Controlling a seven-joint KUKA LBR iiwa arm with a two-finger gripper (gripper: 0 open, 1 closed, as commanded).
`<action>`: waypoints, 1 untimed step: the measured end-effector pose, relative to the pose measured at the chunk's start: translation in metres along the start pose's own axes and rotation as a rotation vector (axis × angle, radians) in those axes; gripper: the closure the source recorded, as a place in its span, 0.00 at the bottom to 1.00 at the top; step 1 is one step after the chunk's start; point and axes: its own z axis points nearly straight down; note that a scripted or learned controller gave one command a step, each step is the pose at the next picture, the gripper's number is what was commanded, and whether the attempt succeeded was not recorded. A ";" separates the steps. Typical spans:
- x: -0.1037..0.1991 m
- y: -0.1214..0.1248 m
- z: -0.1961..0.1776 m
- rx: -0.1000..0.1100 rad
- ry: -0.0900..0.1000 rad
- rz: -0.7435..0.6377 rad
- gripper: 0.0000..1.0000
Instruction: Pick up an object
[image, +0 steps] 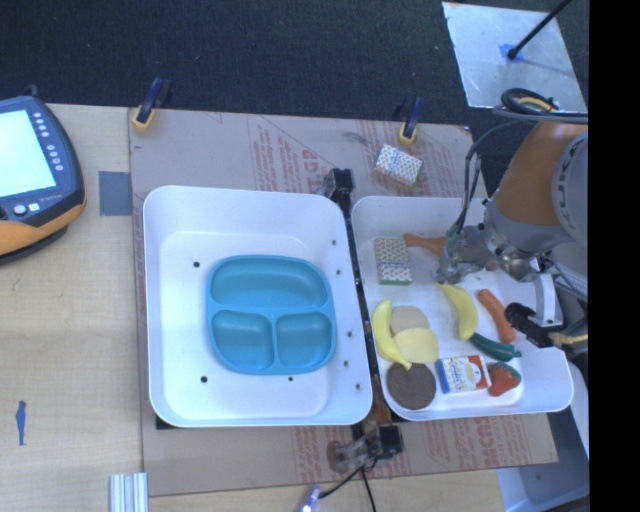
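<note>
Banana (461, 310) yellow, curved, lying just below hand (452, 268); hand's grip state unclear.

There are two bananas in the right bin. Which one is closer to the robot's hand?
The banana lying just below the hand, in the middle of the right bin. The other banana lies along that bin's left wall, beside the round slices.

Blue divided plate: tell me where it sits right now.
The blue divided plate lies in the middle of the left white bin, across the divider from the right bin's toy food.
</note>
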 end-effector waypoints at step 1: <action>0.001 0.000 0.001 0.001 0.000 -0.001 0.00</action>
